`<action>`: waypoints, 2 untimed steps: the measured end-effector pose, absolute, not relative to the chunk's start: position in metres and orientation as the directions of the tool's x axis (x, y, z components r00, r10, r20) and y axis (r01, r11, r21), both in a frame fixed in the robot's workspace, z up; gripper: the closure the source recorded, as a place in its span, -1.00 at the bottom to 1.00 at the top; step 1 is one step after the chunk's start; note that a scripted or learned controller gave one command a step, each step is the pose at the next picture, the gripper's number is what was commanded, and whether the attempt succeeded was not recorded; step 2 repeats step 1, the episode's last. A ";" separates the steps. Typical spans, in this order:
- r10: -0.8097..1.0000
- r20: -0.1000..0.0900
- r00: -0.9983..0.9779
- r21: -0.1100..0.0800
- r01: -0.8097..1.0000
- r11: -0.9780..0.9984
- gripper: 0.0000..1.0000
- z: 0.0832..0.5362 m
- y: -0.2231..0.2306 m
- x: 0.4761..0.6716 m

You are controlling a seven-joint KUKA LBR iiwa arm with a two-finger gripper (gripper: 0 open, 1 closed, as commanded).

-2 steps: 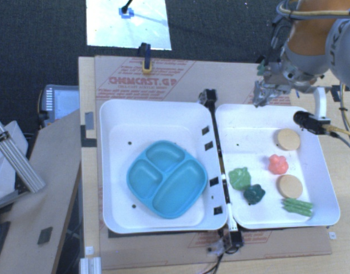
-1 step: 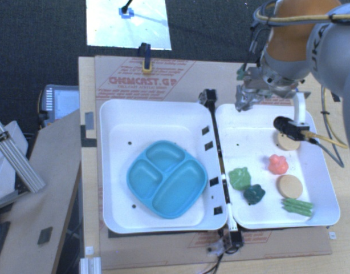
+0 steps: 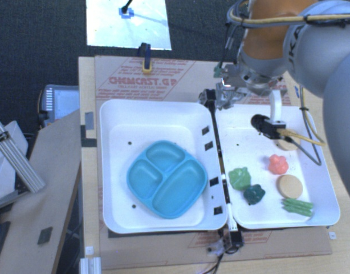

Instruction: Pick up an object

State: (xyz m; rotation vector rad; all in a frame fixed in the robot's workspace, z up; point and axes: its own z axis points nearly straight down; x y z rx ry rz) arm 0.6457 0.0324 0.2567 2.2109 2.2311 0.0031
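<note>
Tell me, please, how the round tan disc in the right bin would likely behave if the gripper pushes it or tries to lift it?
The round tan disc lies flat, so a push would probably slide it rather than roll it. It looks thin and low, likely hard to pinch from above. The green beans lie just beside it and might get shoved too.

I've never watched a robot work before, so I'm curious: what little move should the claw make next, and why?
Probably swing toward the near part of the right bin and lower. The claw hovers at the bin's far corner, while the pink piece, tan disc and green pieces all lie nearer the camera.
</note>
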 end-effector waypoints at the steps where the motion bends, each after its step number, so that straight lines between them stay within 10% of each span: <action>1: 1.000 0.001 -0.009 0.001 1.000 0.009 1.00 0.249 0.075 0.643; 2: 1.000 0.001 -0.009 0.001 1.000 0.009 1.00 0.249 0.075 0.643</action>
